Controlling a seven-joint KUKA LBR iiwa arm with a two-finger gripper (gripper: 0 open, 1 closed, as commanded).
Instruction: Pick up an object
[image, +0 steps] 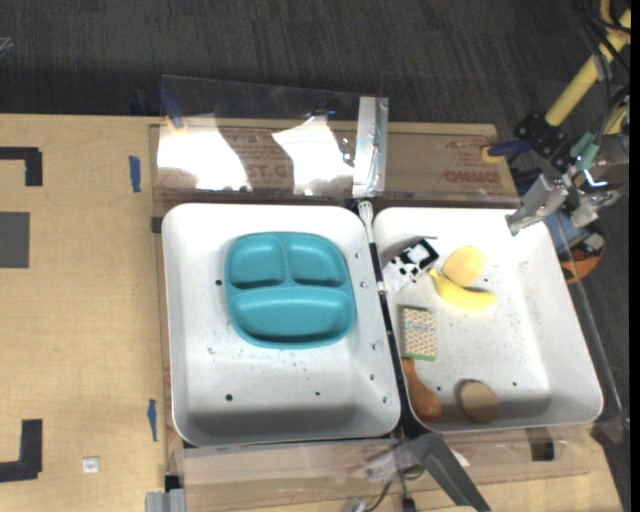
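Note:
The right bin (540, 330) holds several small objects. A yellow round fruit (463, 264) rests on a yellow banana-like piece (462, 293) near the bin's middle. A black-and-white checkered tag (410, 260) lies at the bin's back left. A speckled beige pad (419, 332) sits along the left wall, with an orange-brown piece (424, 395) below it and a brown round lump (478, 399) at the front. My gripper (541, 205) hangs over the right bin's back right corner, above and right of the yellow fruit, with nothing seen in it.
The left bin (200, 380) holds a teal divided plate (290, 287). A clear plastic sheet (270, 150) and a metal bracket (369, 145) stand behind the bins. Cables and yellow tubing (580, 85) crowd the back right.

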